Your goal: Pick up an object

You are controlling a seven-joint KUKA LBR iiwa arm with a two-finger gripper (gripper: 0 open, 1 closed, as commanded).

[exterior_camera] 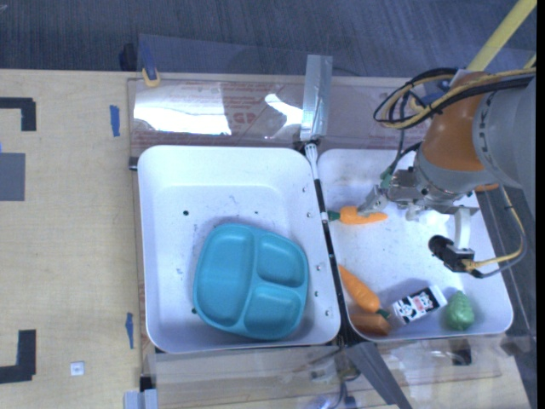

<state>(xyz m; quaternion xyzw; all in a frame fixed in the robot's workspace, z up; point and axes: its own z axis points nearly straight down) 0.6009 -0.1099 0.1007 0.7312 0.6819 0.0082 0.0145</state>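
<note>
In the right bin (494,254), a small orange carrot (361,218) lies near the left wall. My gripper (381,196) hangs just above and to the right of it, close to its right end; nothing shows as held. A larger carrot (361,289) lies lower down by the divider, with a brownish-orange piece (371,320) below it. A black-and-white carton (419,305) and a green lumpy object (460,312) rest near the front edge.
A blue divided plate (251,281) fills the lower middle of the left bin (170,186). The grey arm with its orange band (451,139) and cables covers the right bin's far right corner. A black cable connector (448,250) hangs over the bin's right side.
</note>
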